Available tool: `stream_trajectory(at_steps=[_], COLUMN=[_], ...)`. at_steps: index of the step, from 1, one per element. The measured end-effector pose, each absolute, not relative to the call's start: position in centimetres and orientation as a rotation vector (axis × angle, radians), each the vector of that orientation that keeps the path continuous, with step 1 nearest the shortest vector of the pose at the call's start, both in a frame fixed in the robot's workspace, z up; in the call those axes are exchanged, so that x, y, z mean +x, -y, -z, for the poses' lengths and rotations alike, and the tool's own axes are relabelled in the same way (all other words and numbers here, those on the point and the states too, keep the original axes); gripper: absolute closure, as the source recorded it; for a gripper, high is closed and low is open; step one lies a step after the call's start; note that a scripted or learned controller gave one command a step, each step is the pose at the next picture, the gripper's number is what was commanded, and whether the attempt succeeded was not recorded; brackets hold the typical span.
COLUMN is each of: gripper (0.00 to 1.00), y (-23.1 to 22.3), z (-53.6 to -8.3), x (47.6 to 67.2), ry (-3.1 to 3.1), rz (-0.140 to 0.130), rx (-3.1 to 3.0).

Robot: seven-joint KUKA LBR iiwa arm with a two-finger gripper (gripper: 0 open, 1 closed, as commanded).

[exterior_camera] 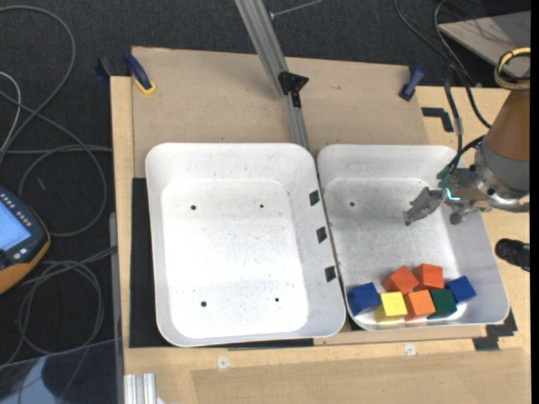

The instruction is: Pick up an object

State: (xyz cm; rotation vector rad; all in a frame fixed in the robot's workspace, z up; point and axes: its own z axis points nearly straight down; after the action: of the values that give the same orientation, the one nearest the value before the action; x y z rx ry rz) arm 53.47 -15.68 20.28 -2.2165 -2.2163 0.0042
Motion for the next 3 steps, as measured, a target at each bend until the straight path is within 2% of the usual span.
stream_trajectory(at_steps=[1, 3], gripper=[0.0, 0.0], y=[15.7, 14.6], z=[-20.5, -10.3], x=[53.6, 53.1], ry=[2.22, 2.215], rz=[0.001, -0.005], rx=[-2.219, -2.216])
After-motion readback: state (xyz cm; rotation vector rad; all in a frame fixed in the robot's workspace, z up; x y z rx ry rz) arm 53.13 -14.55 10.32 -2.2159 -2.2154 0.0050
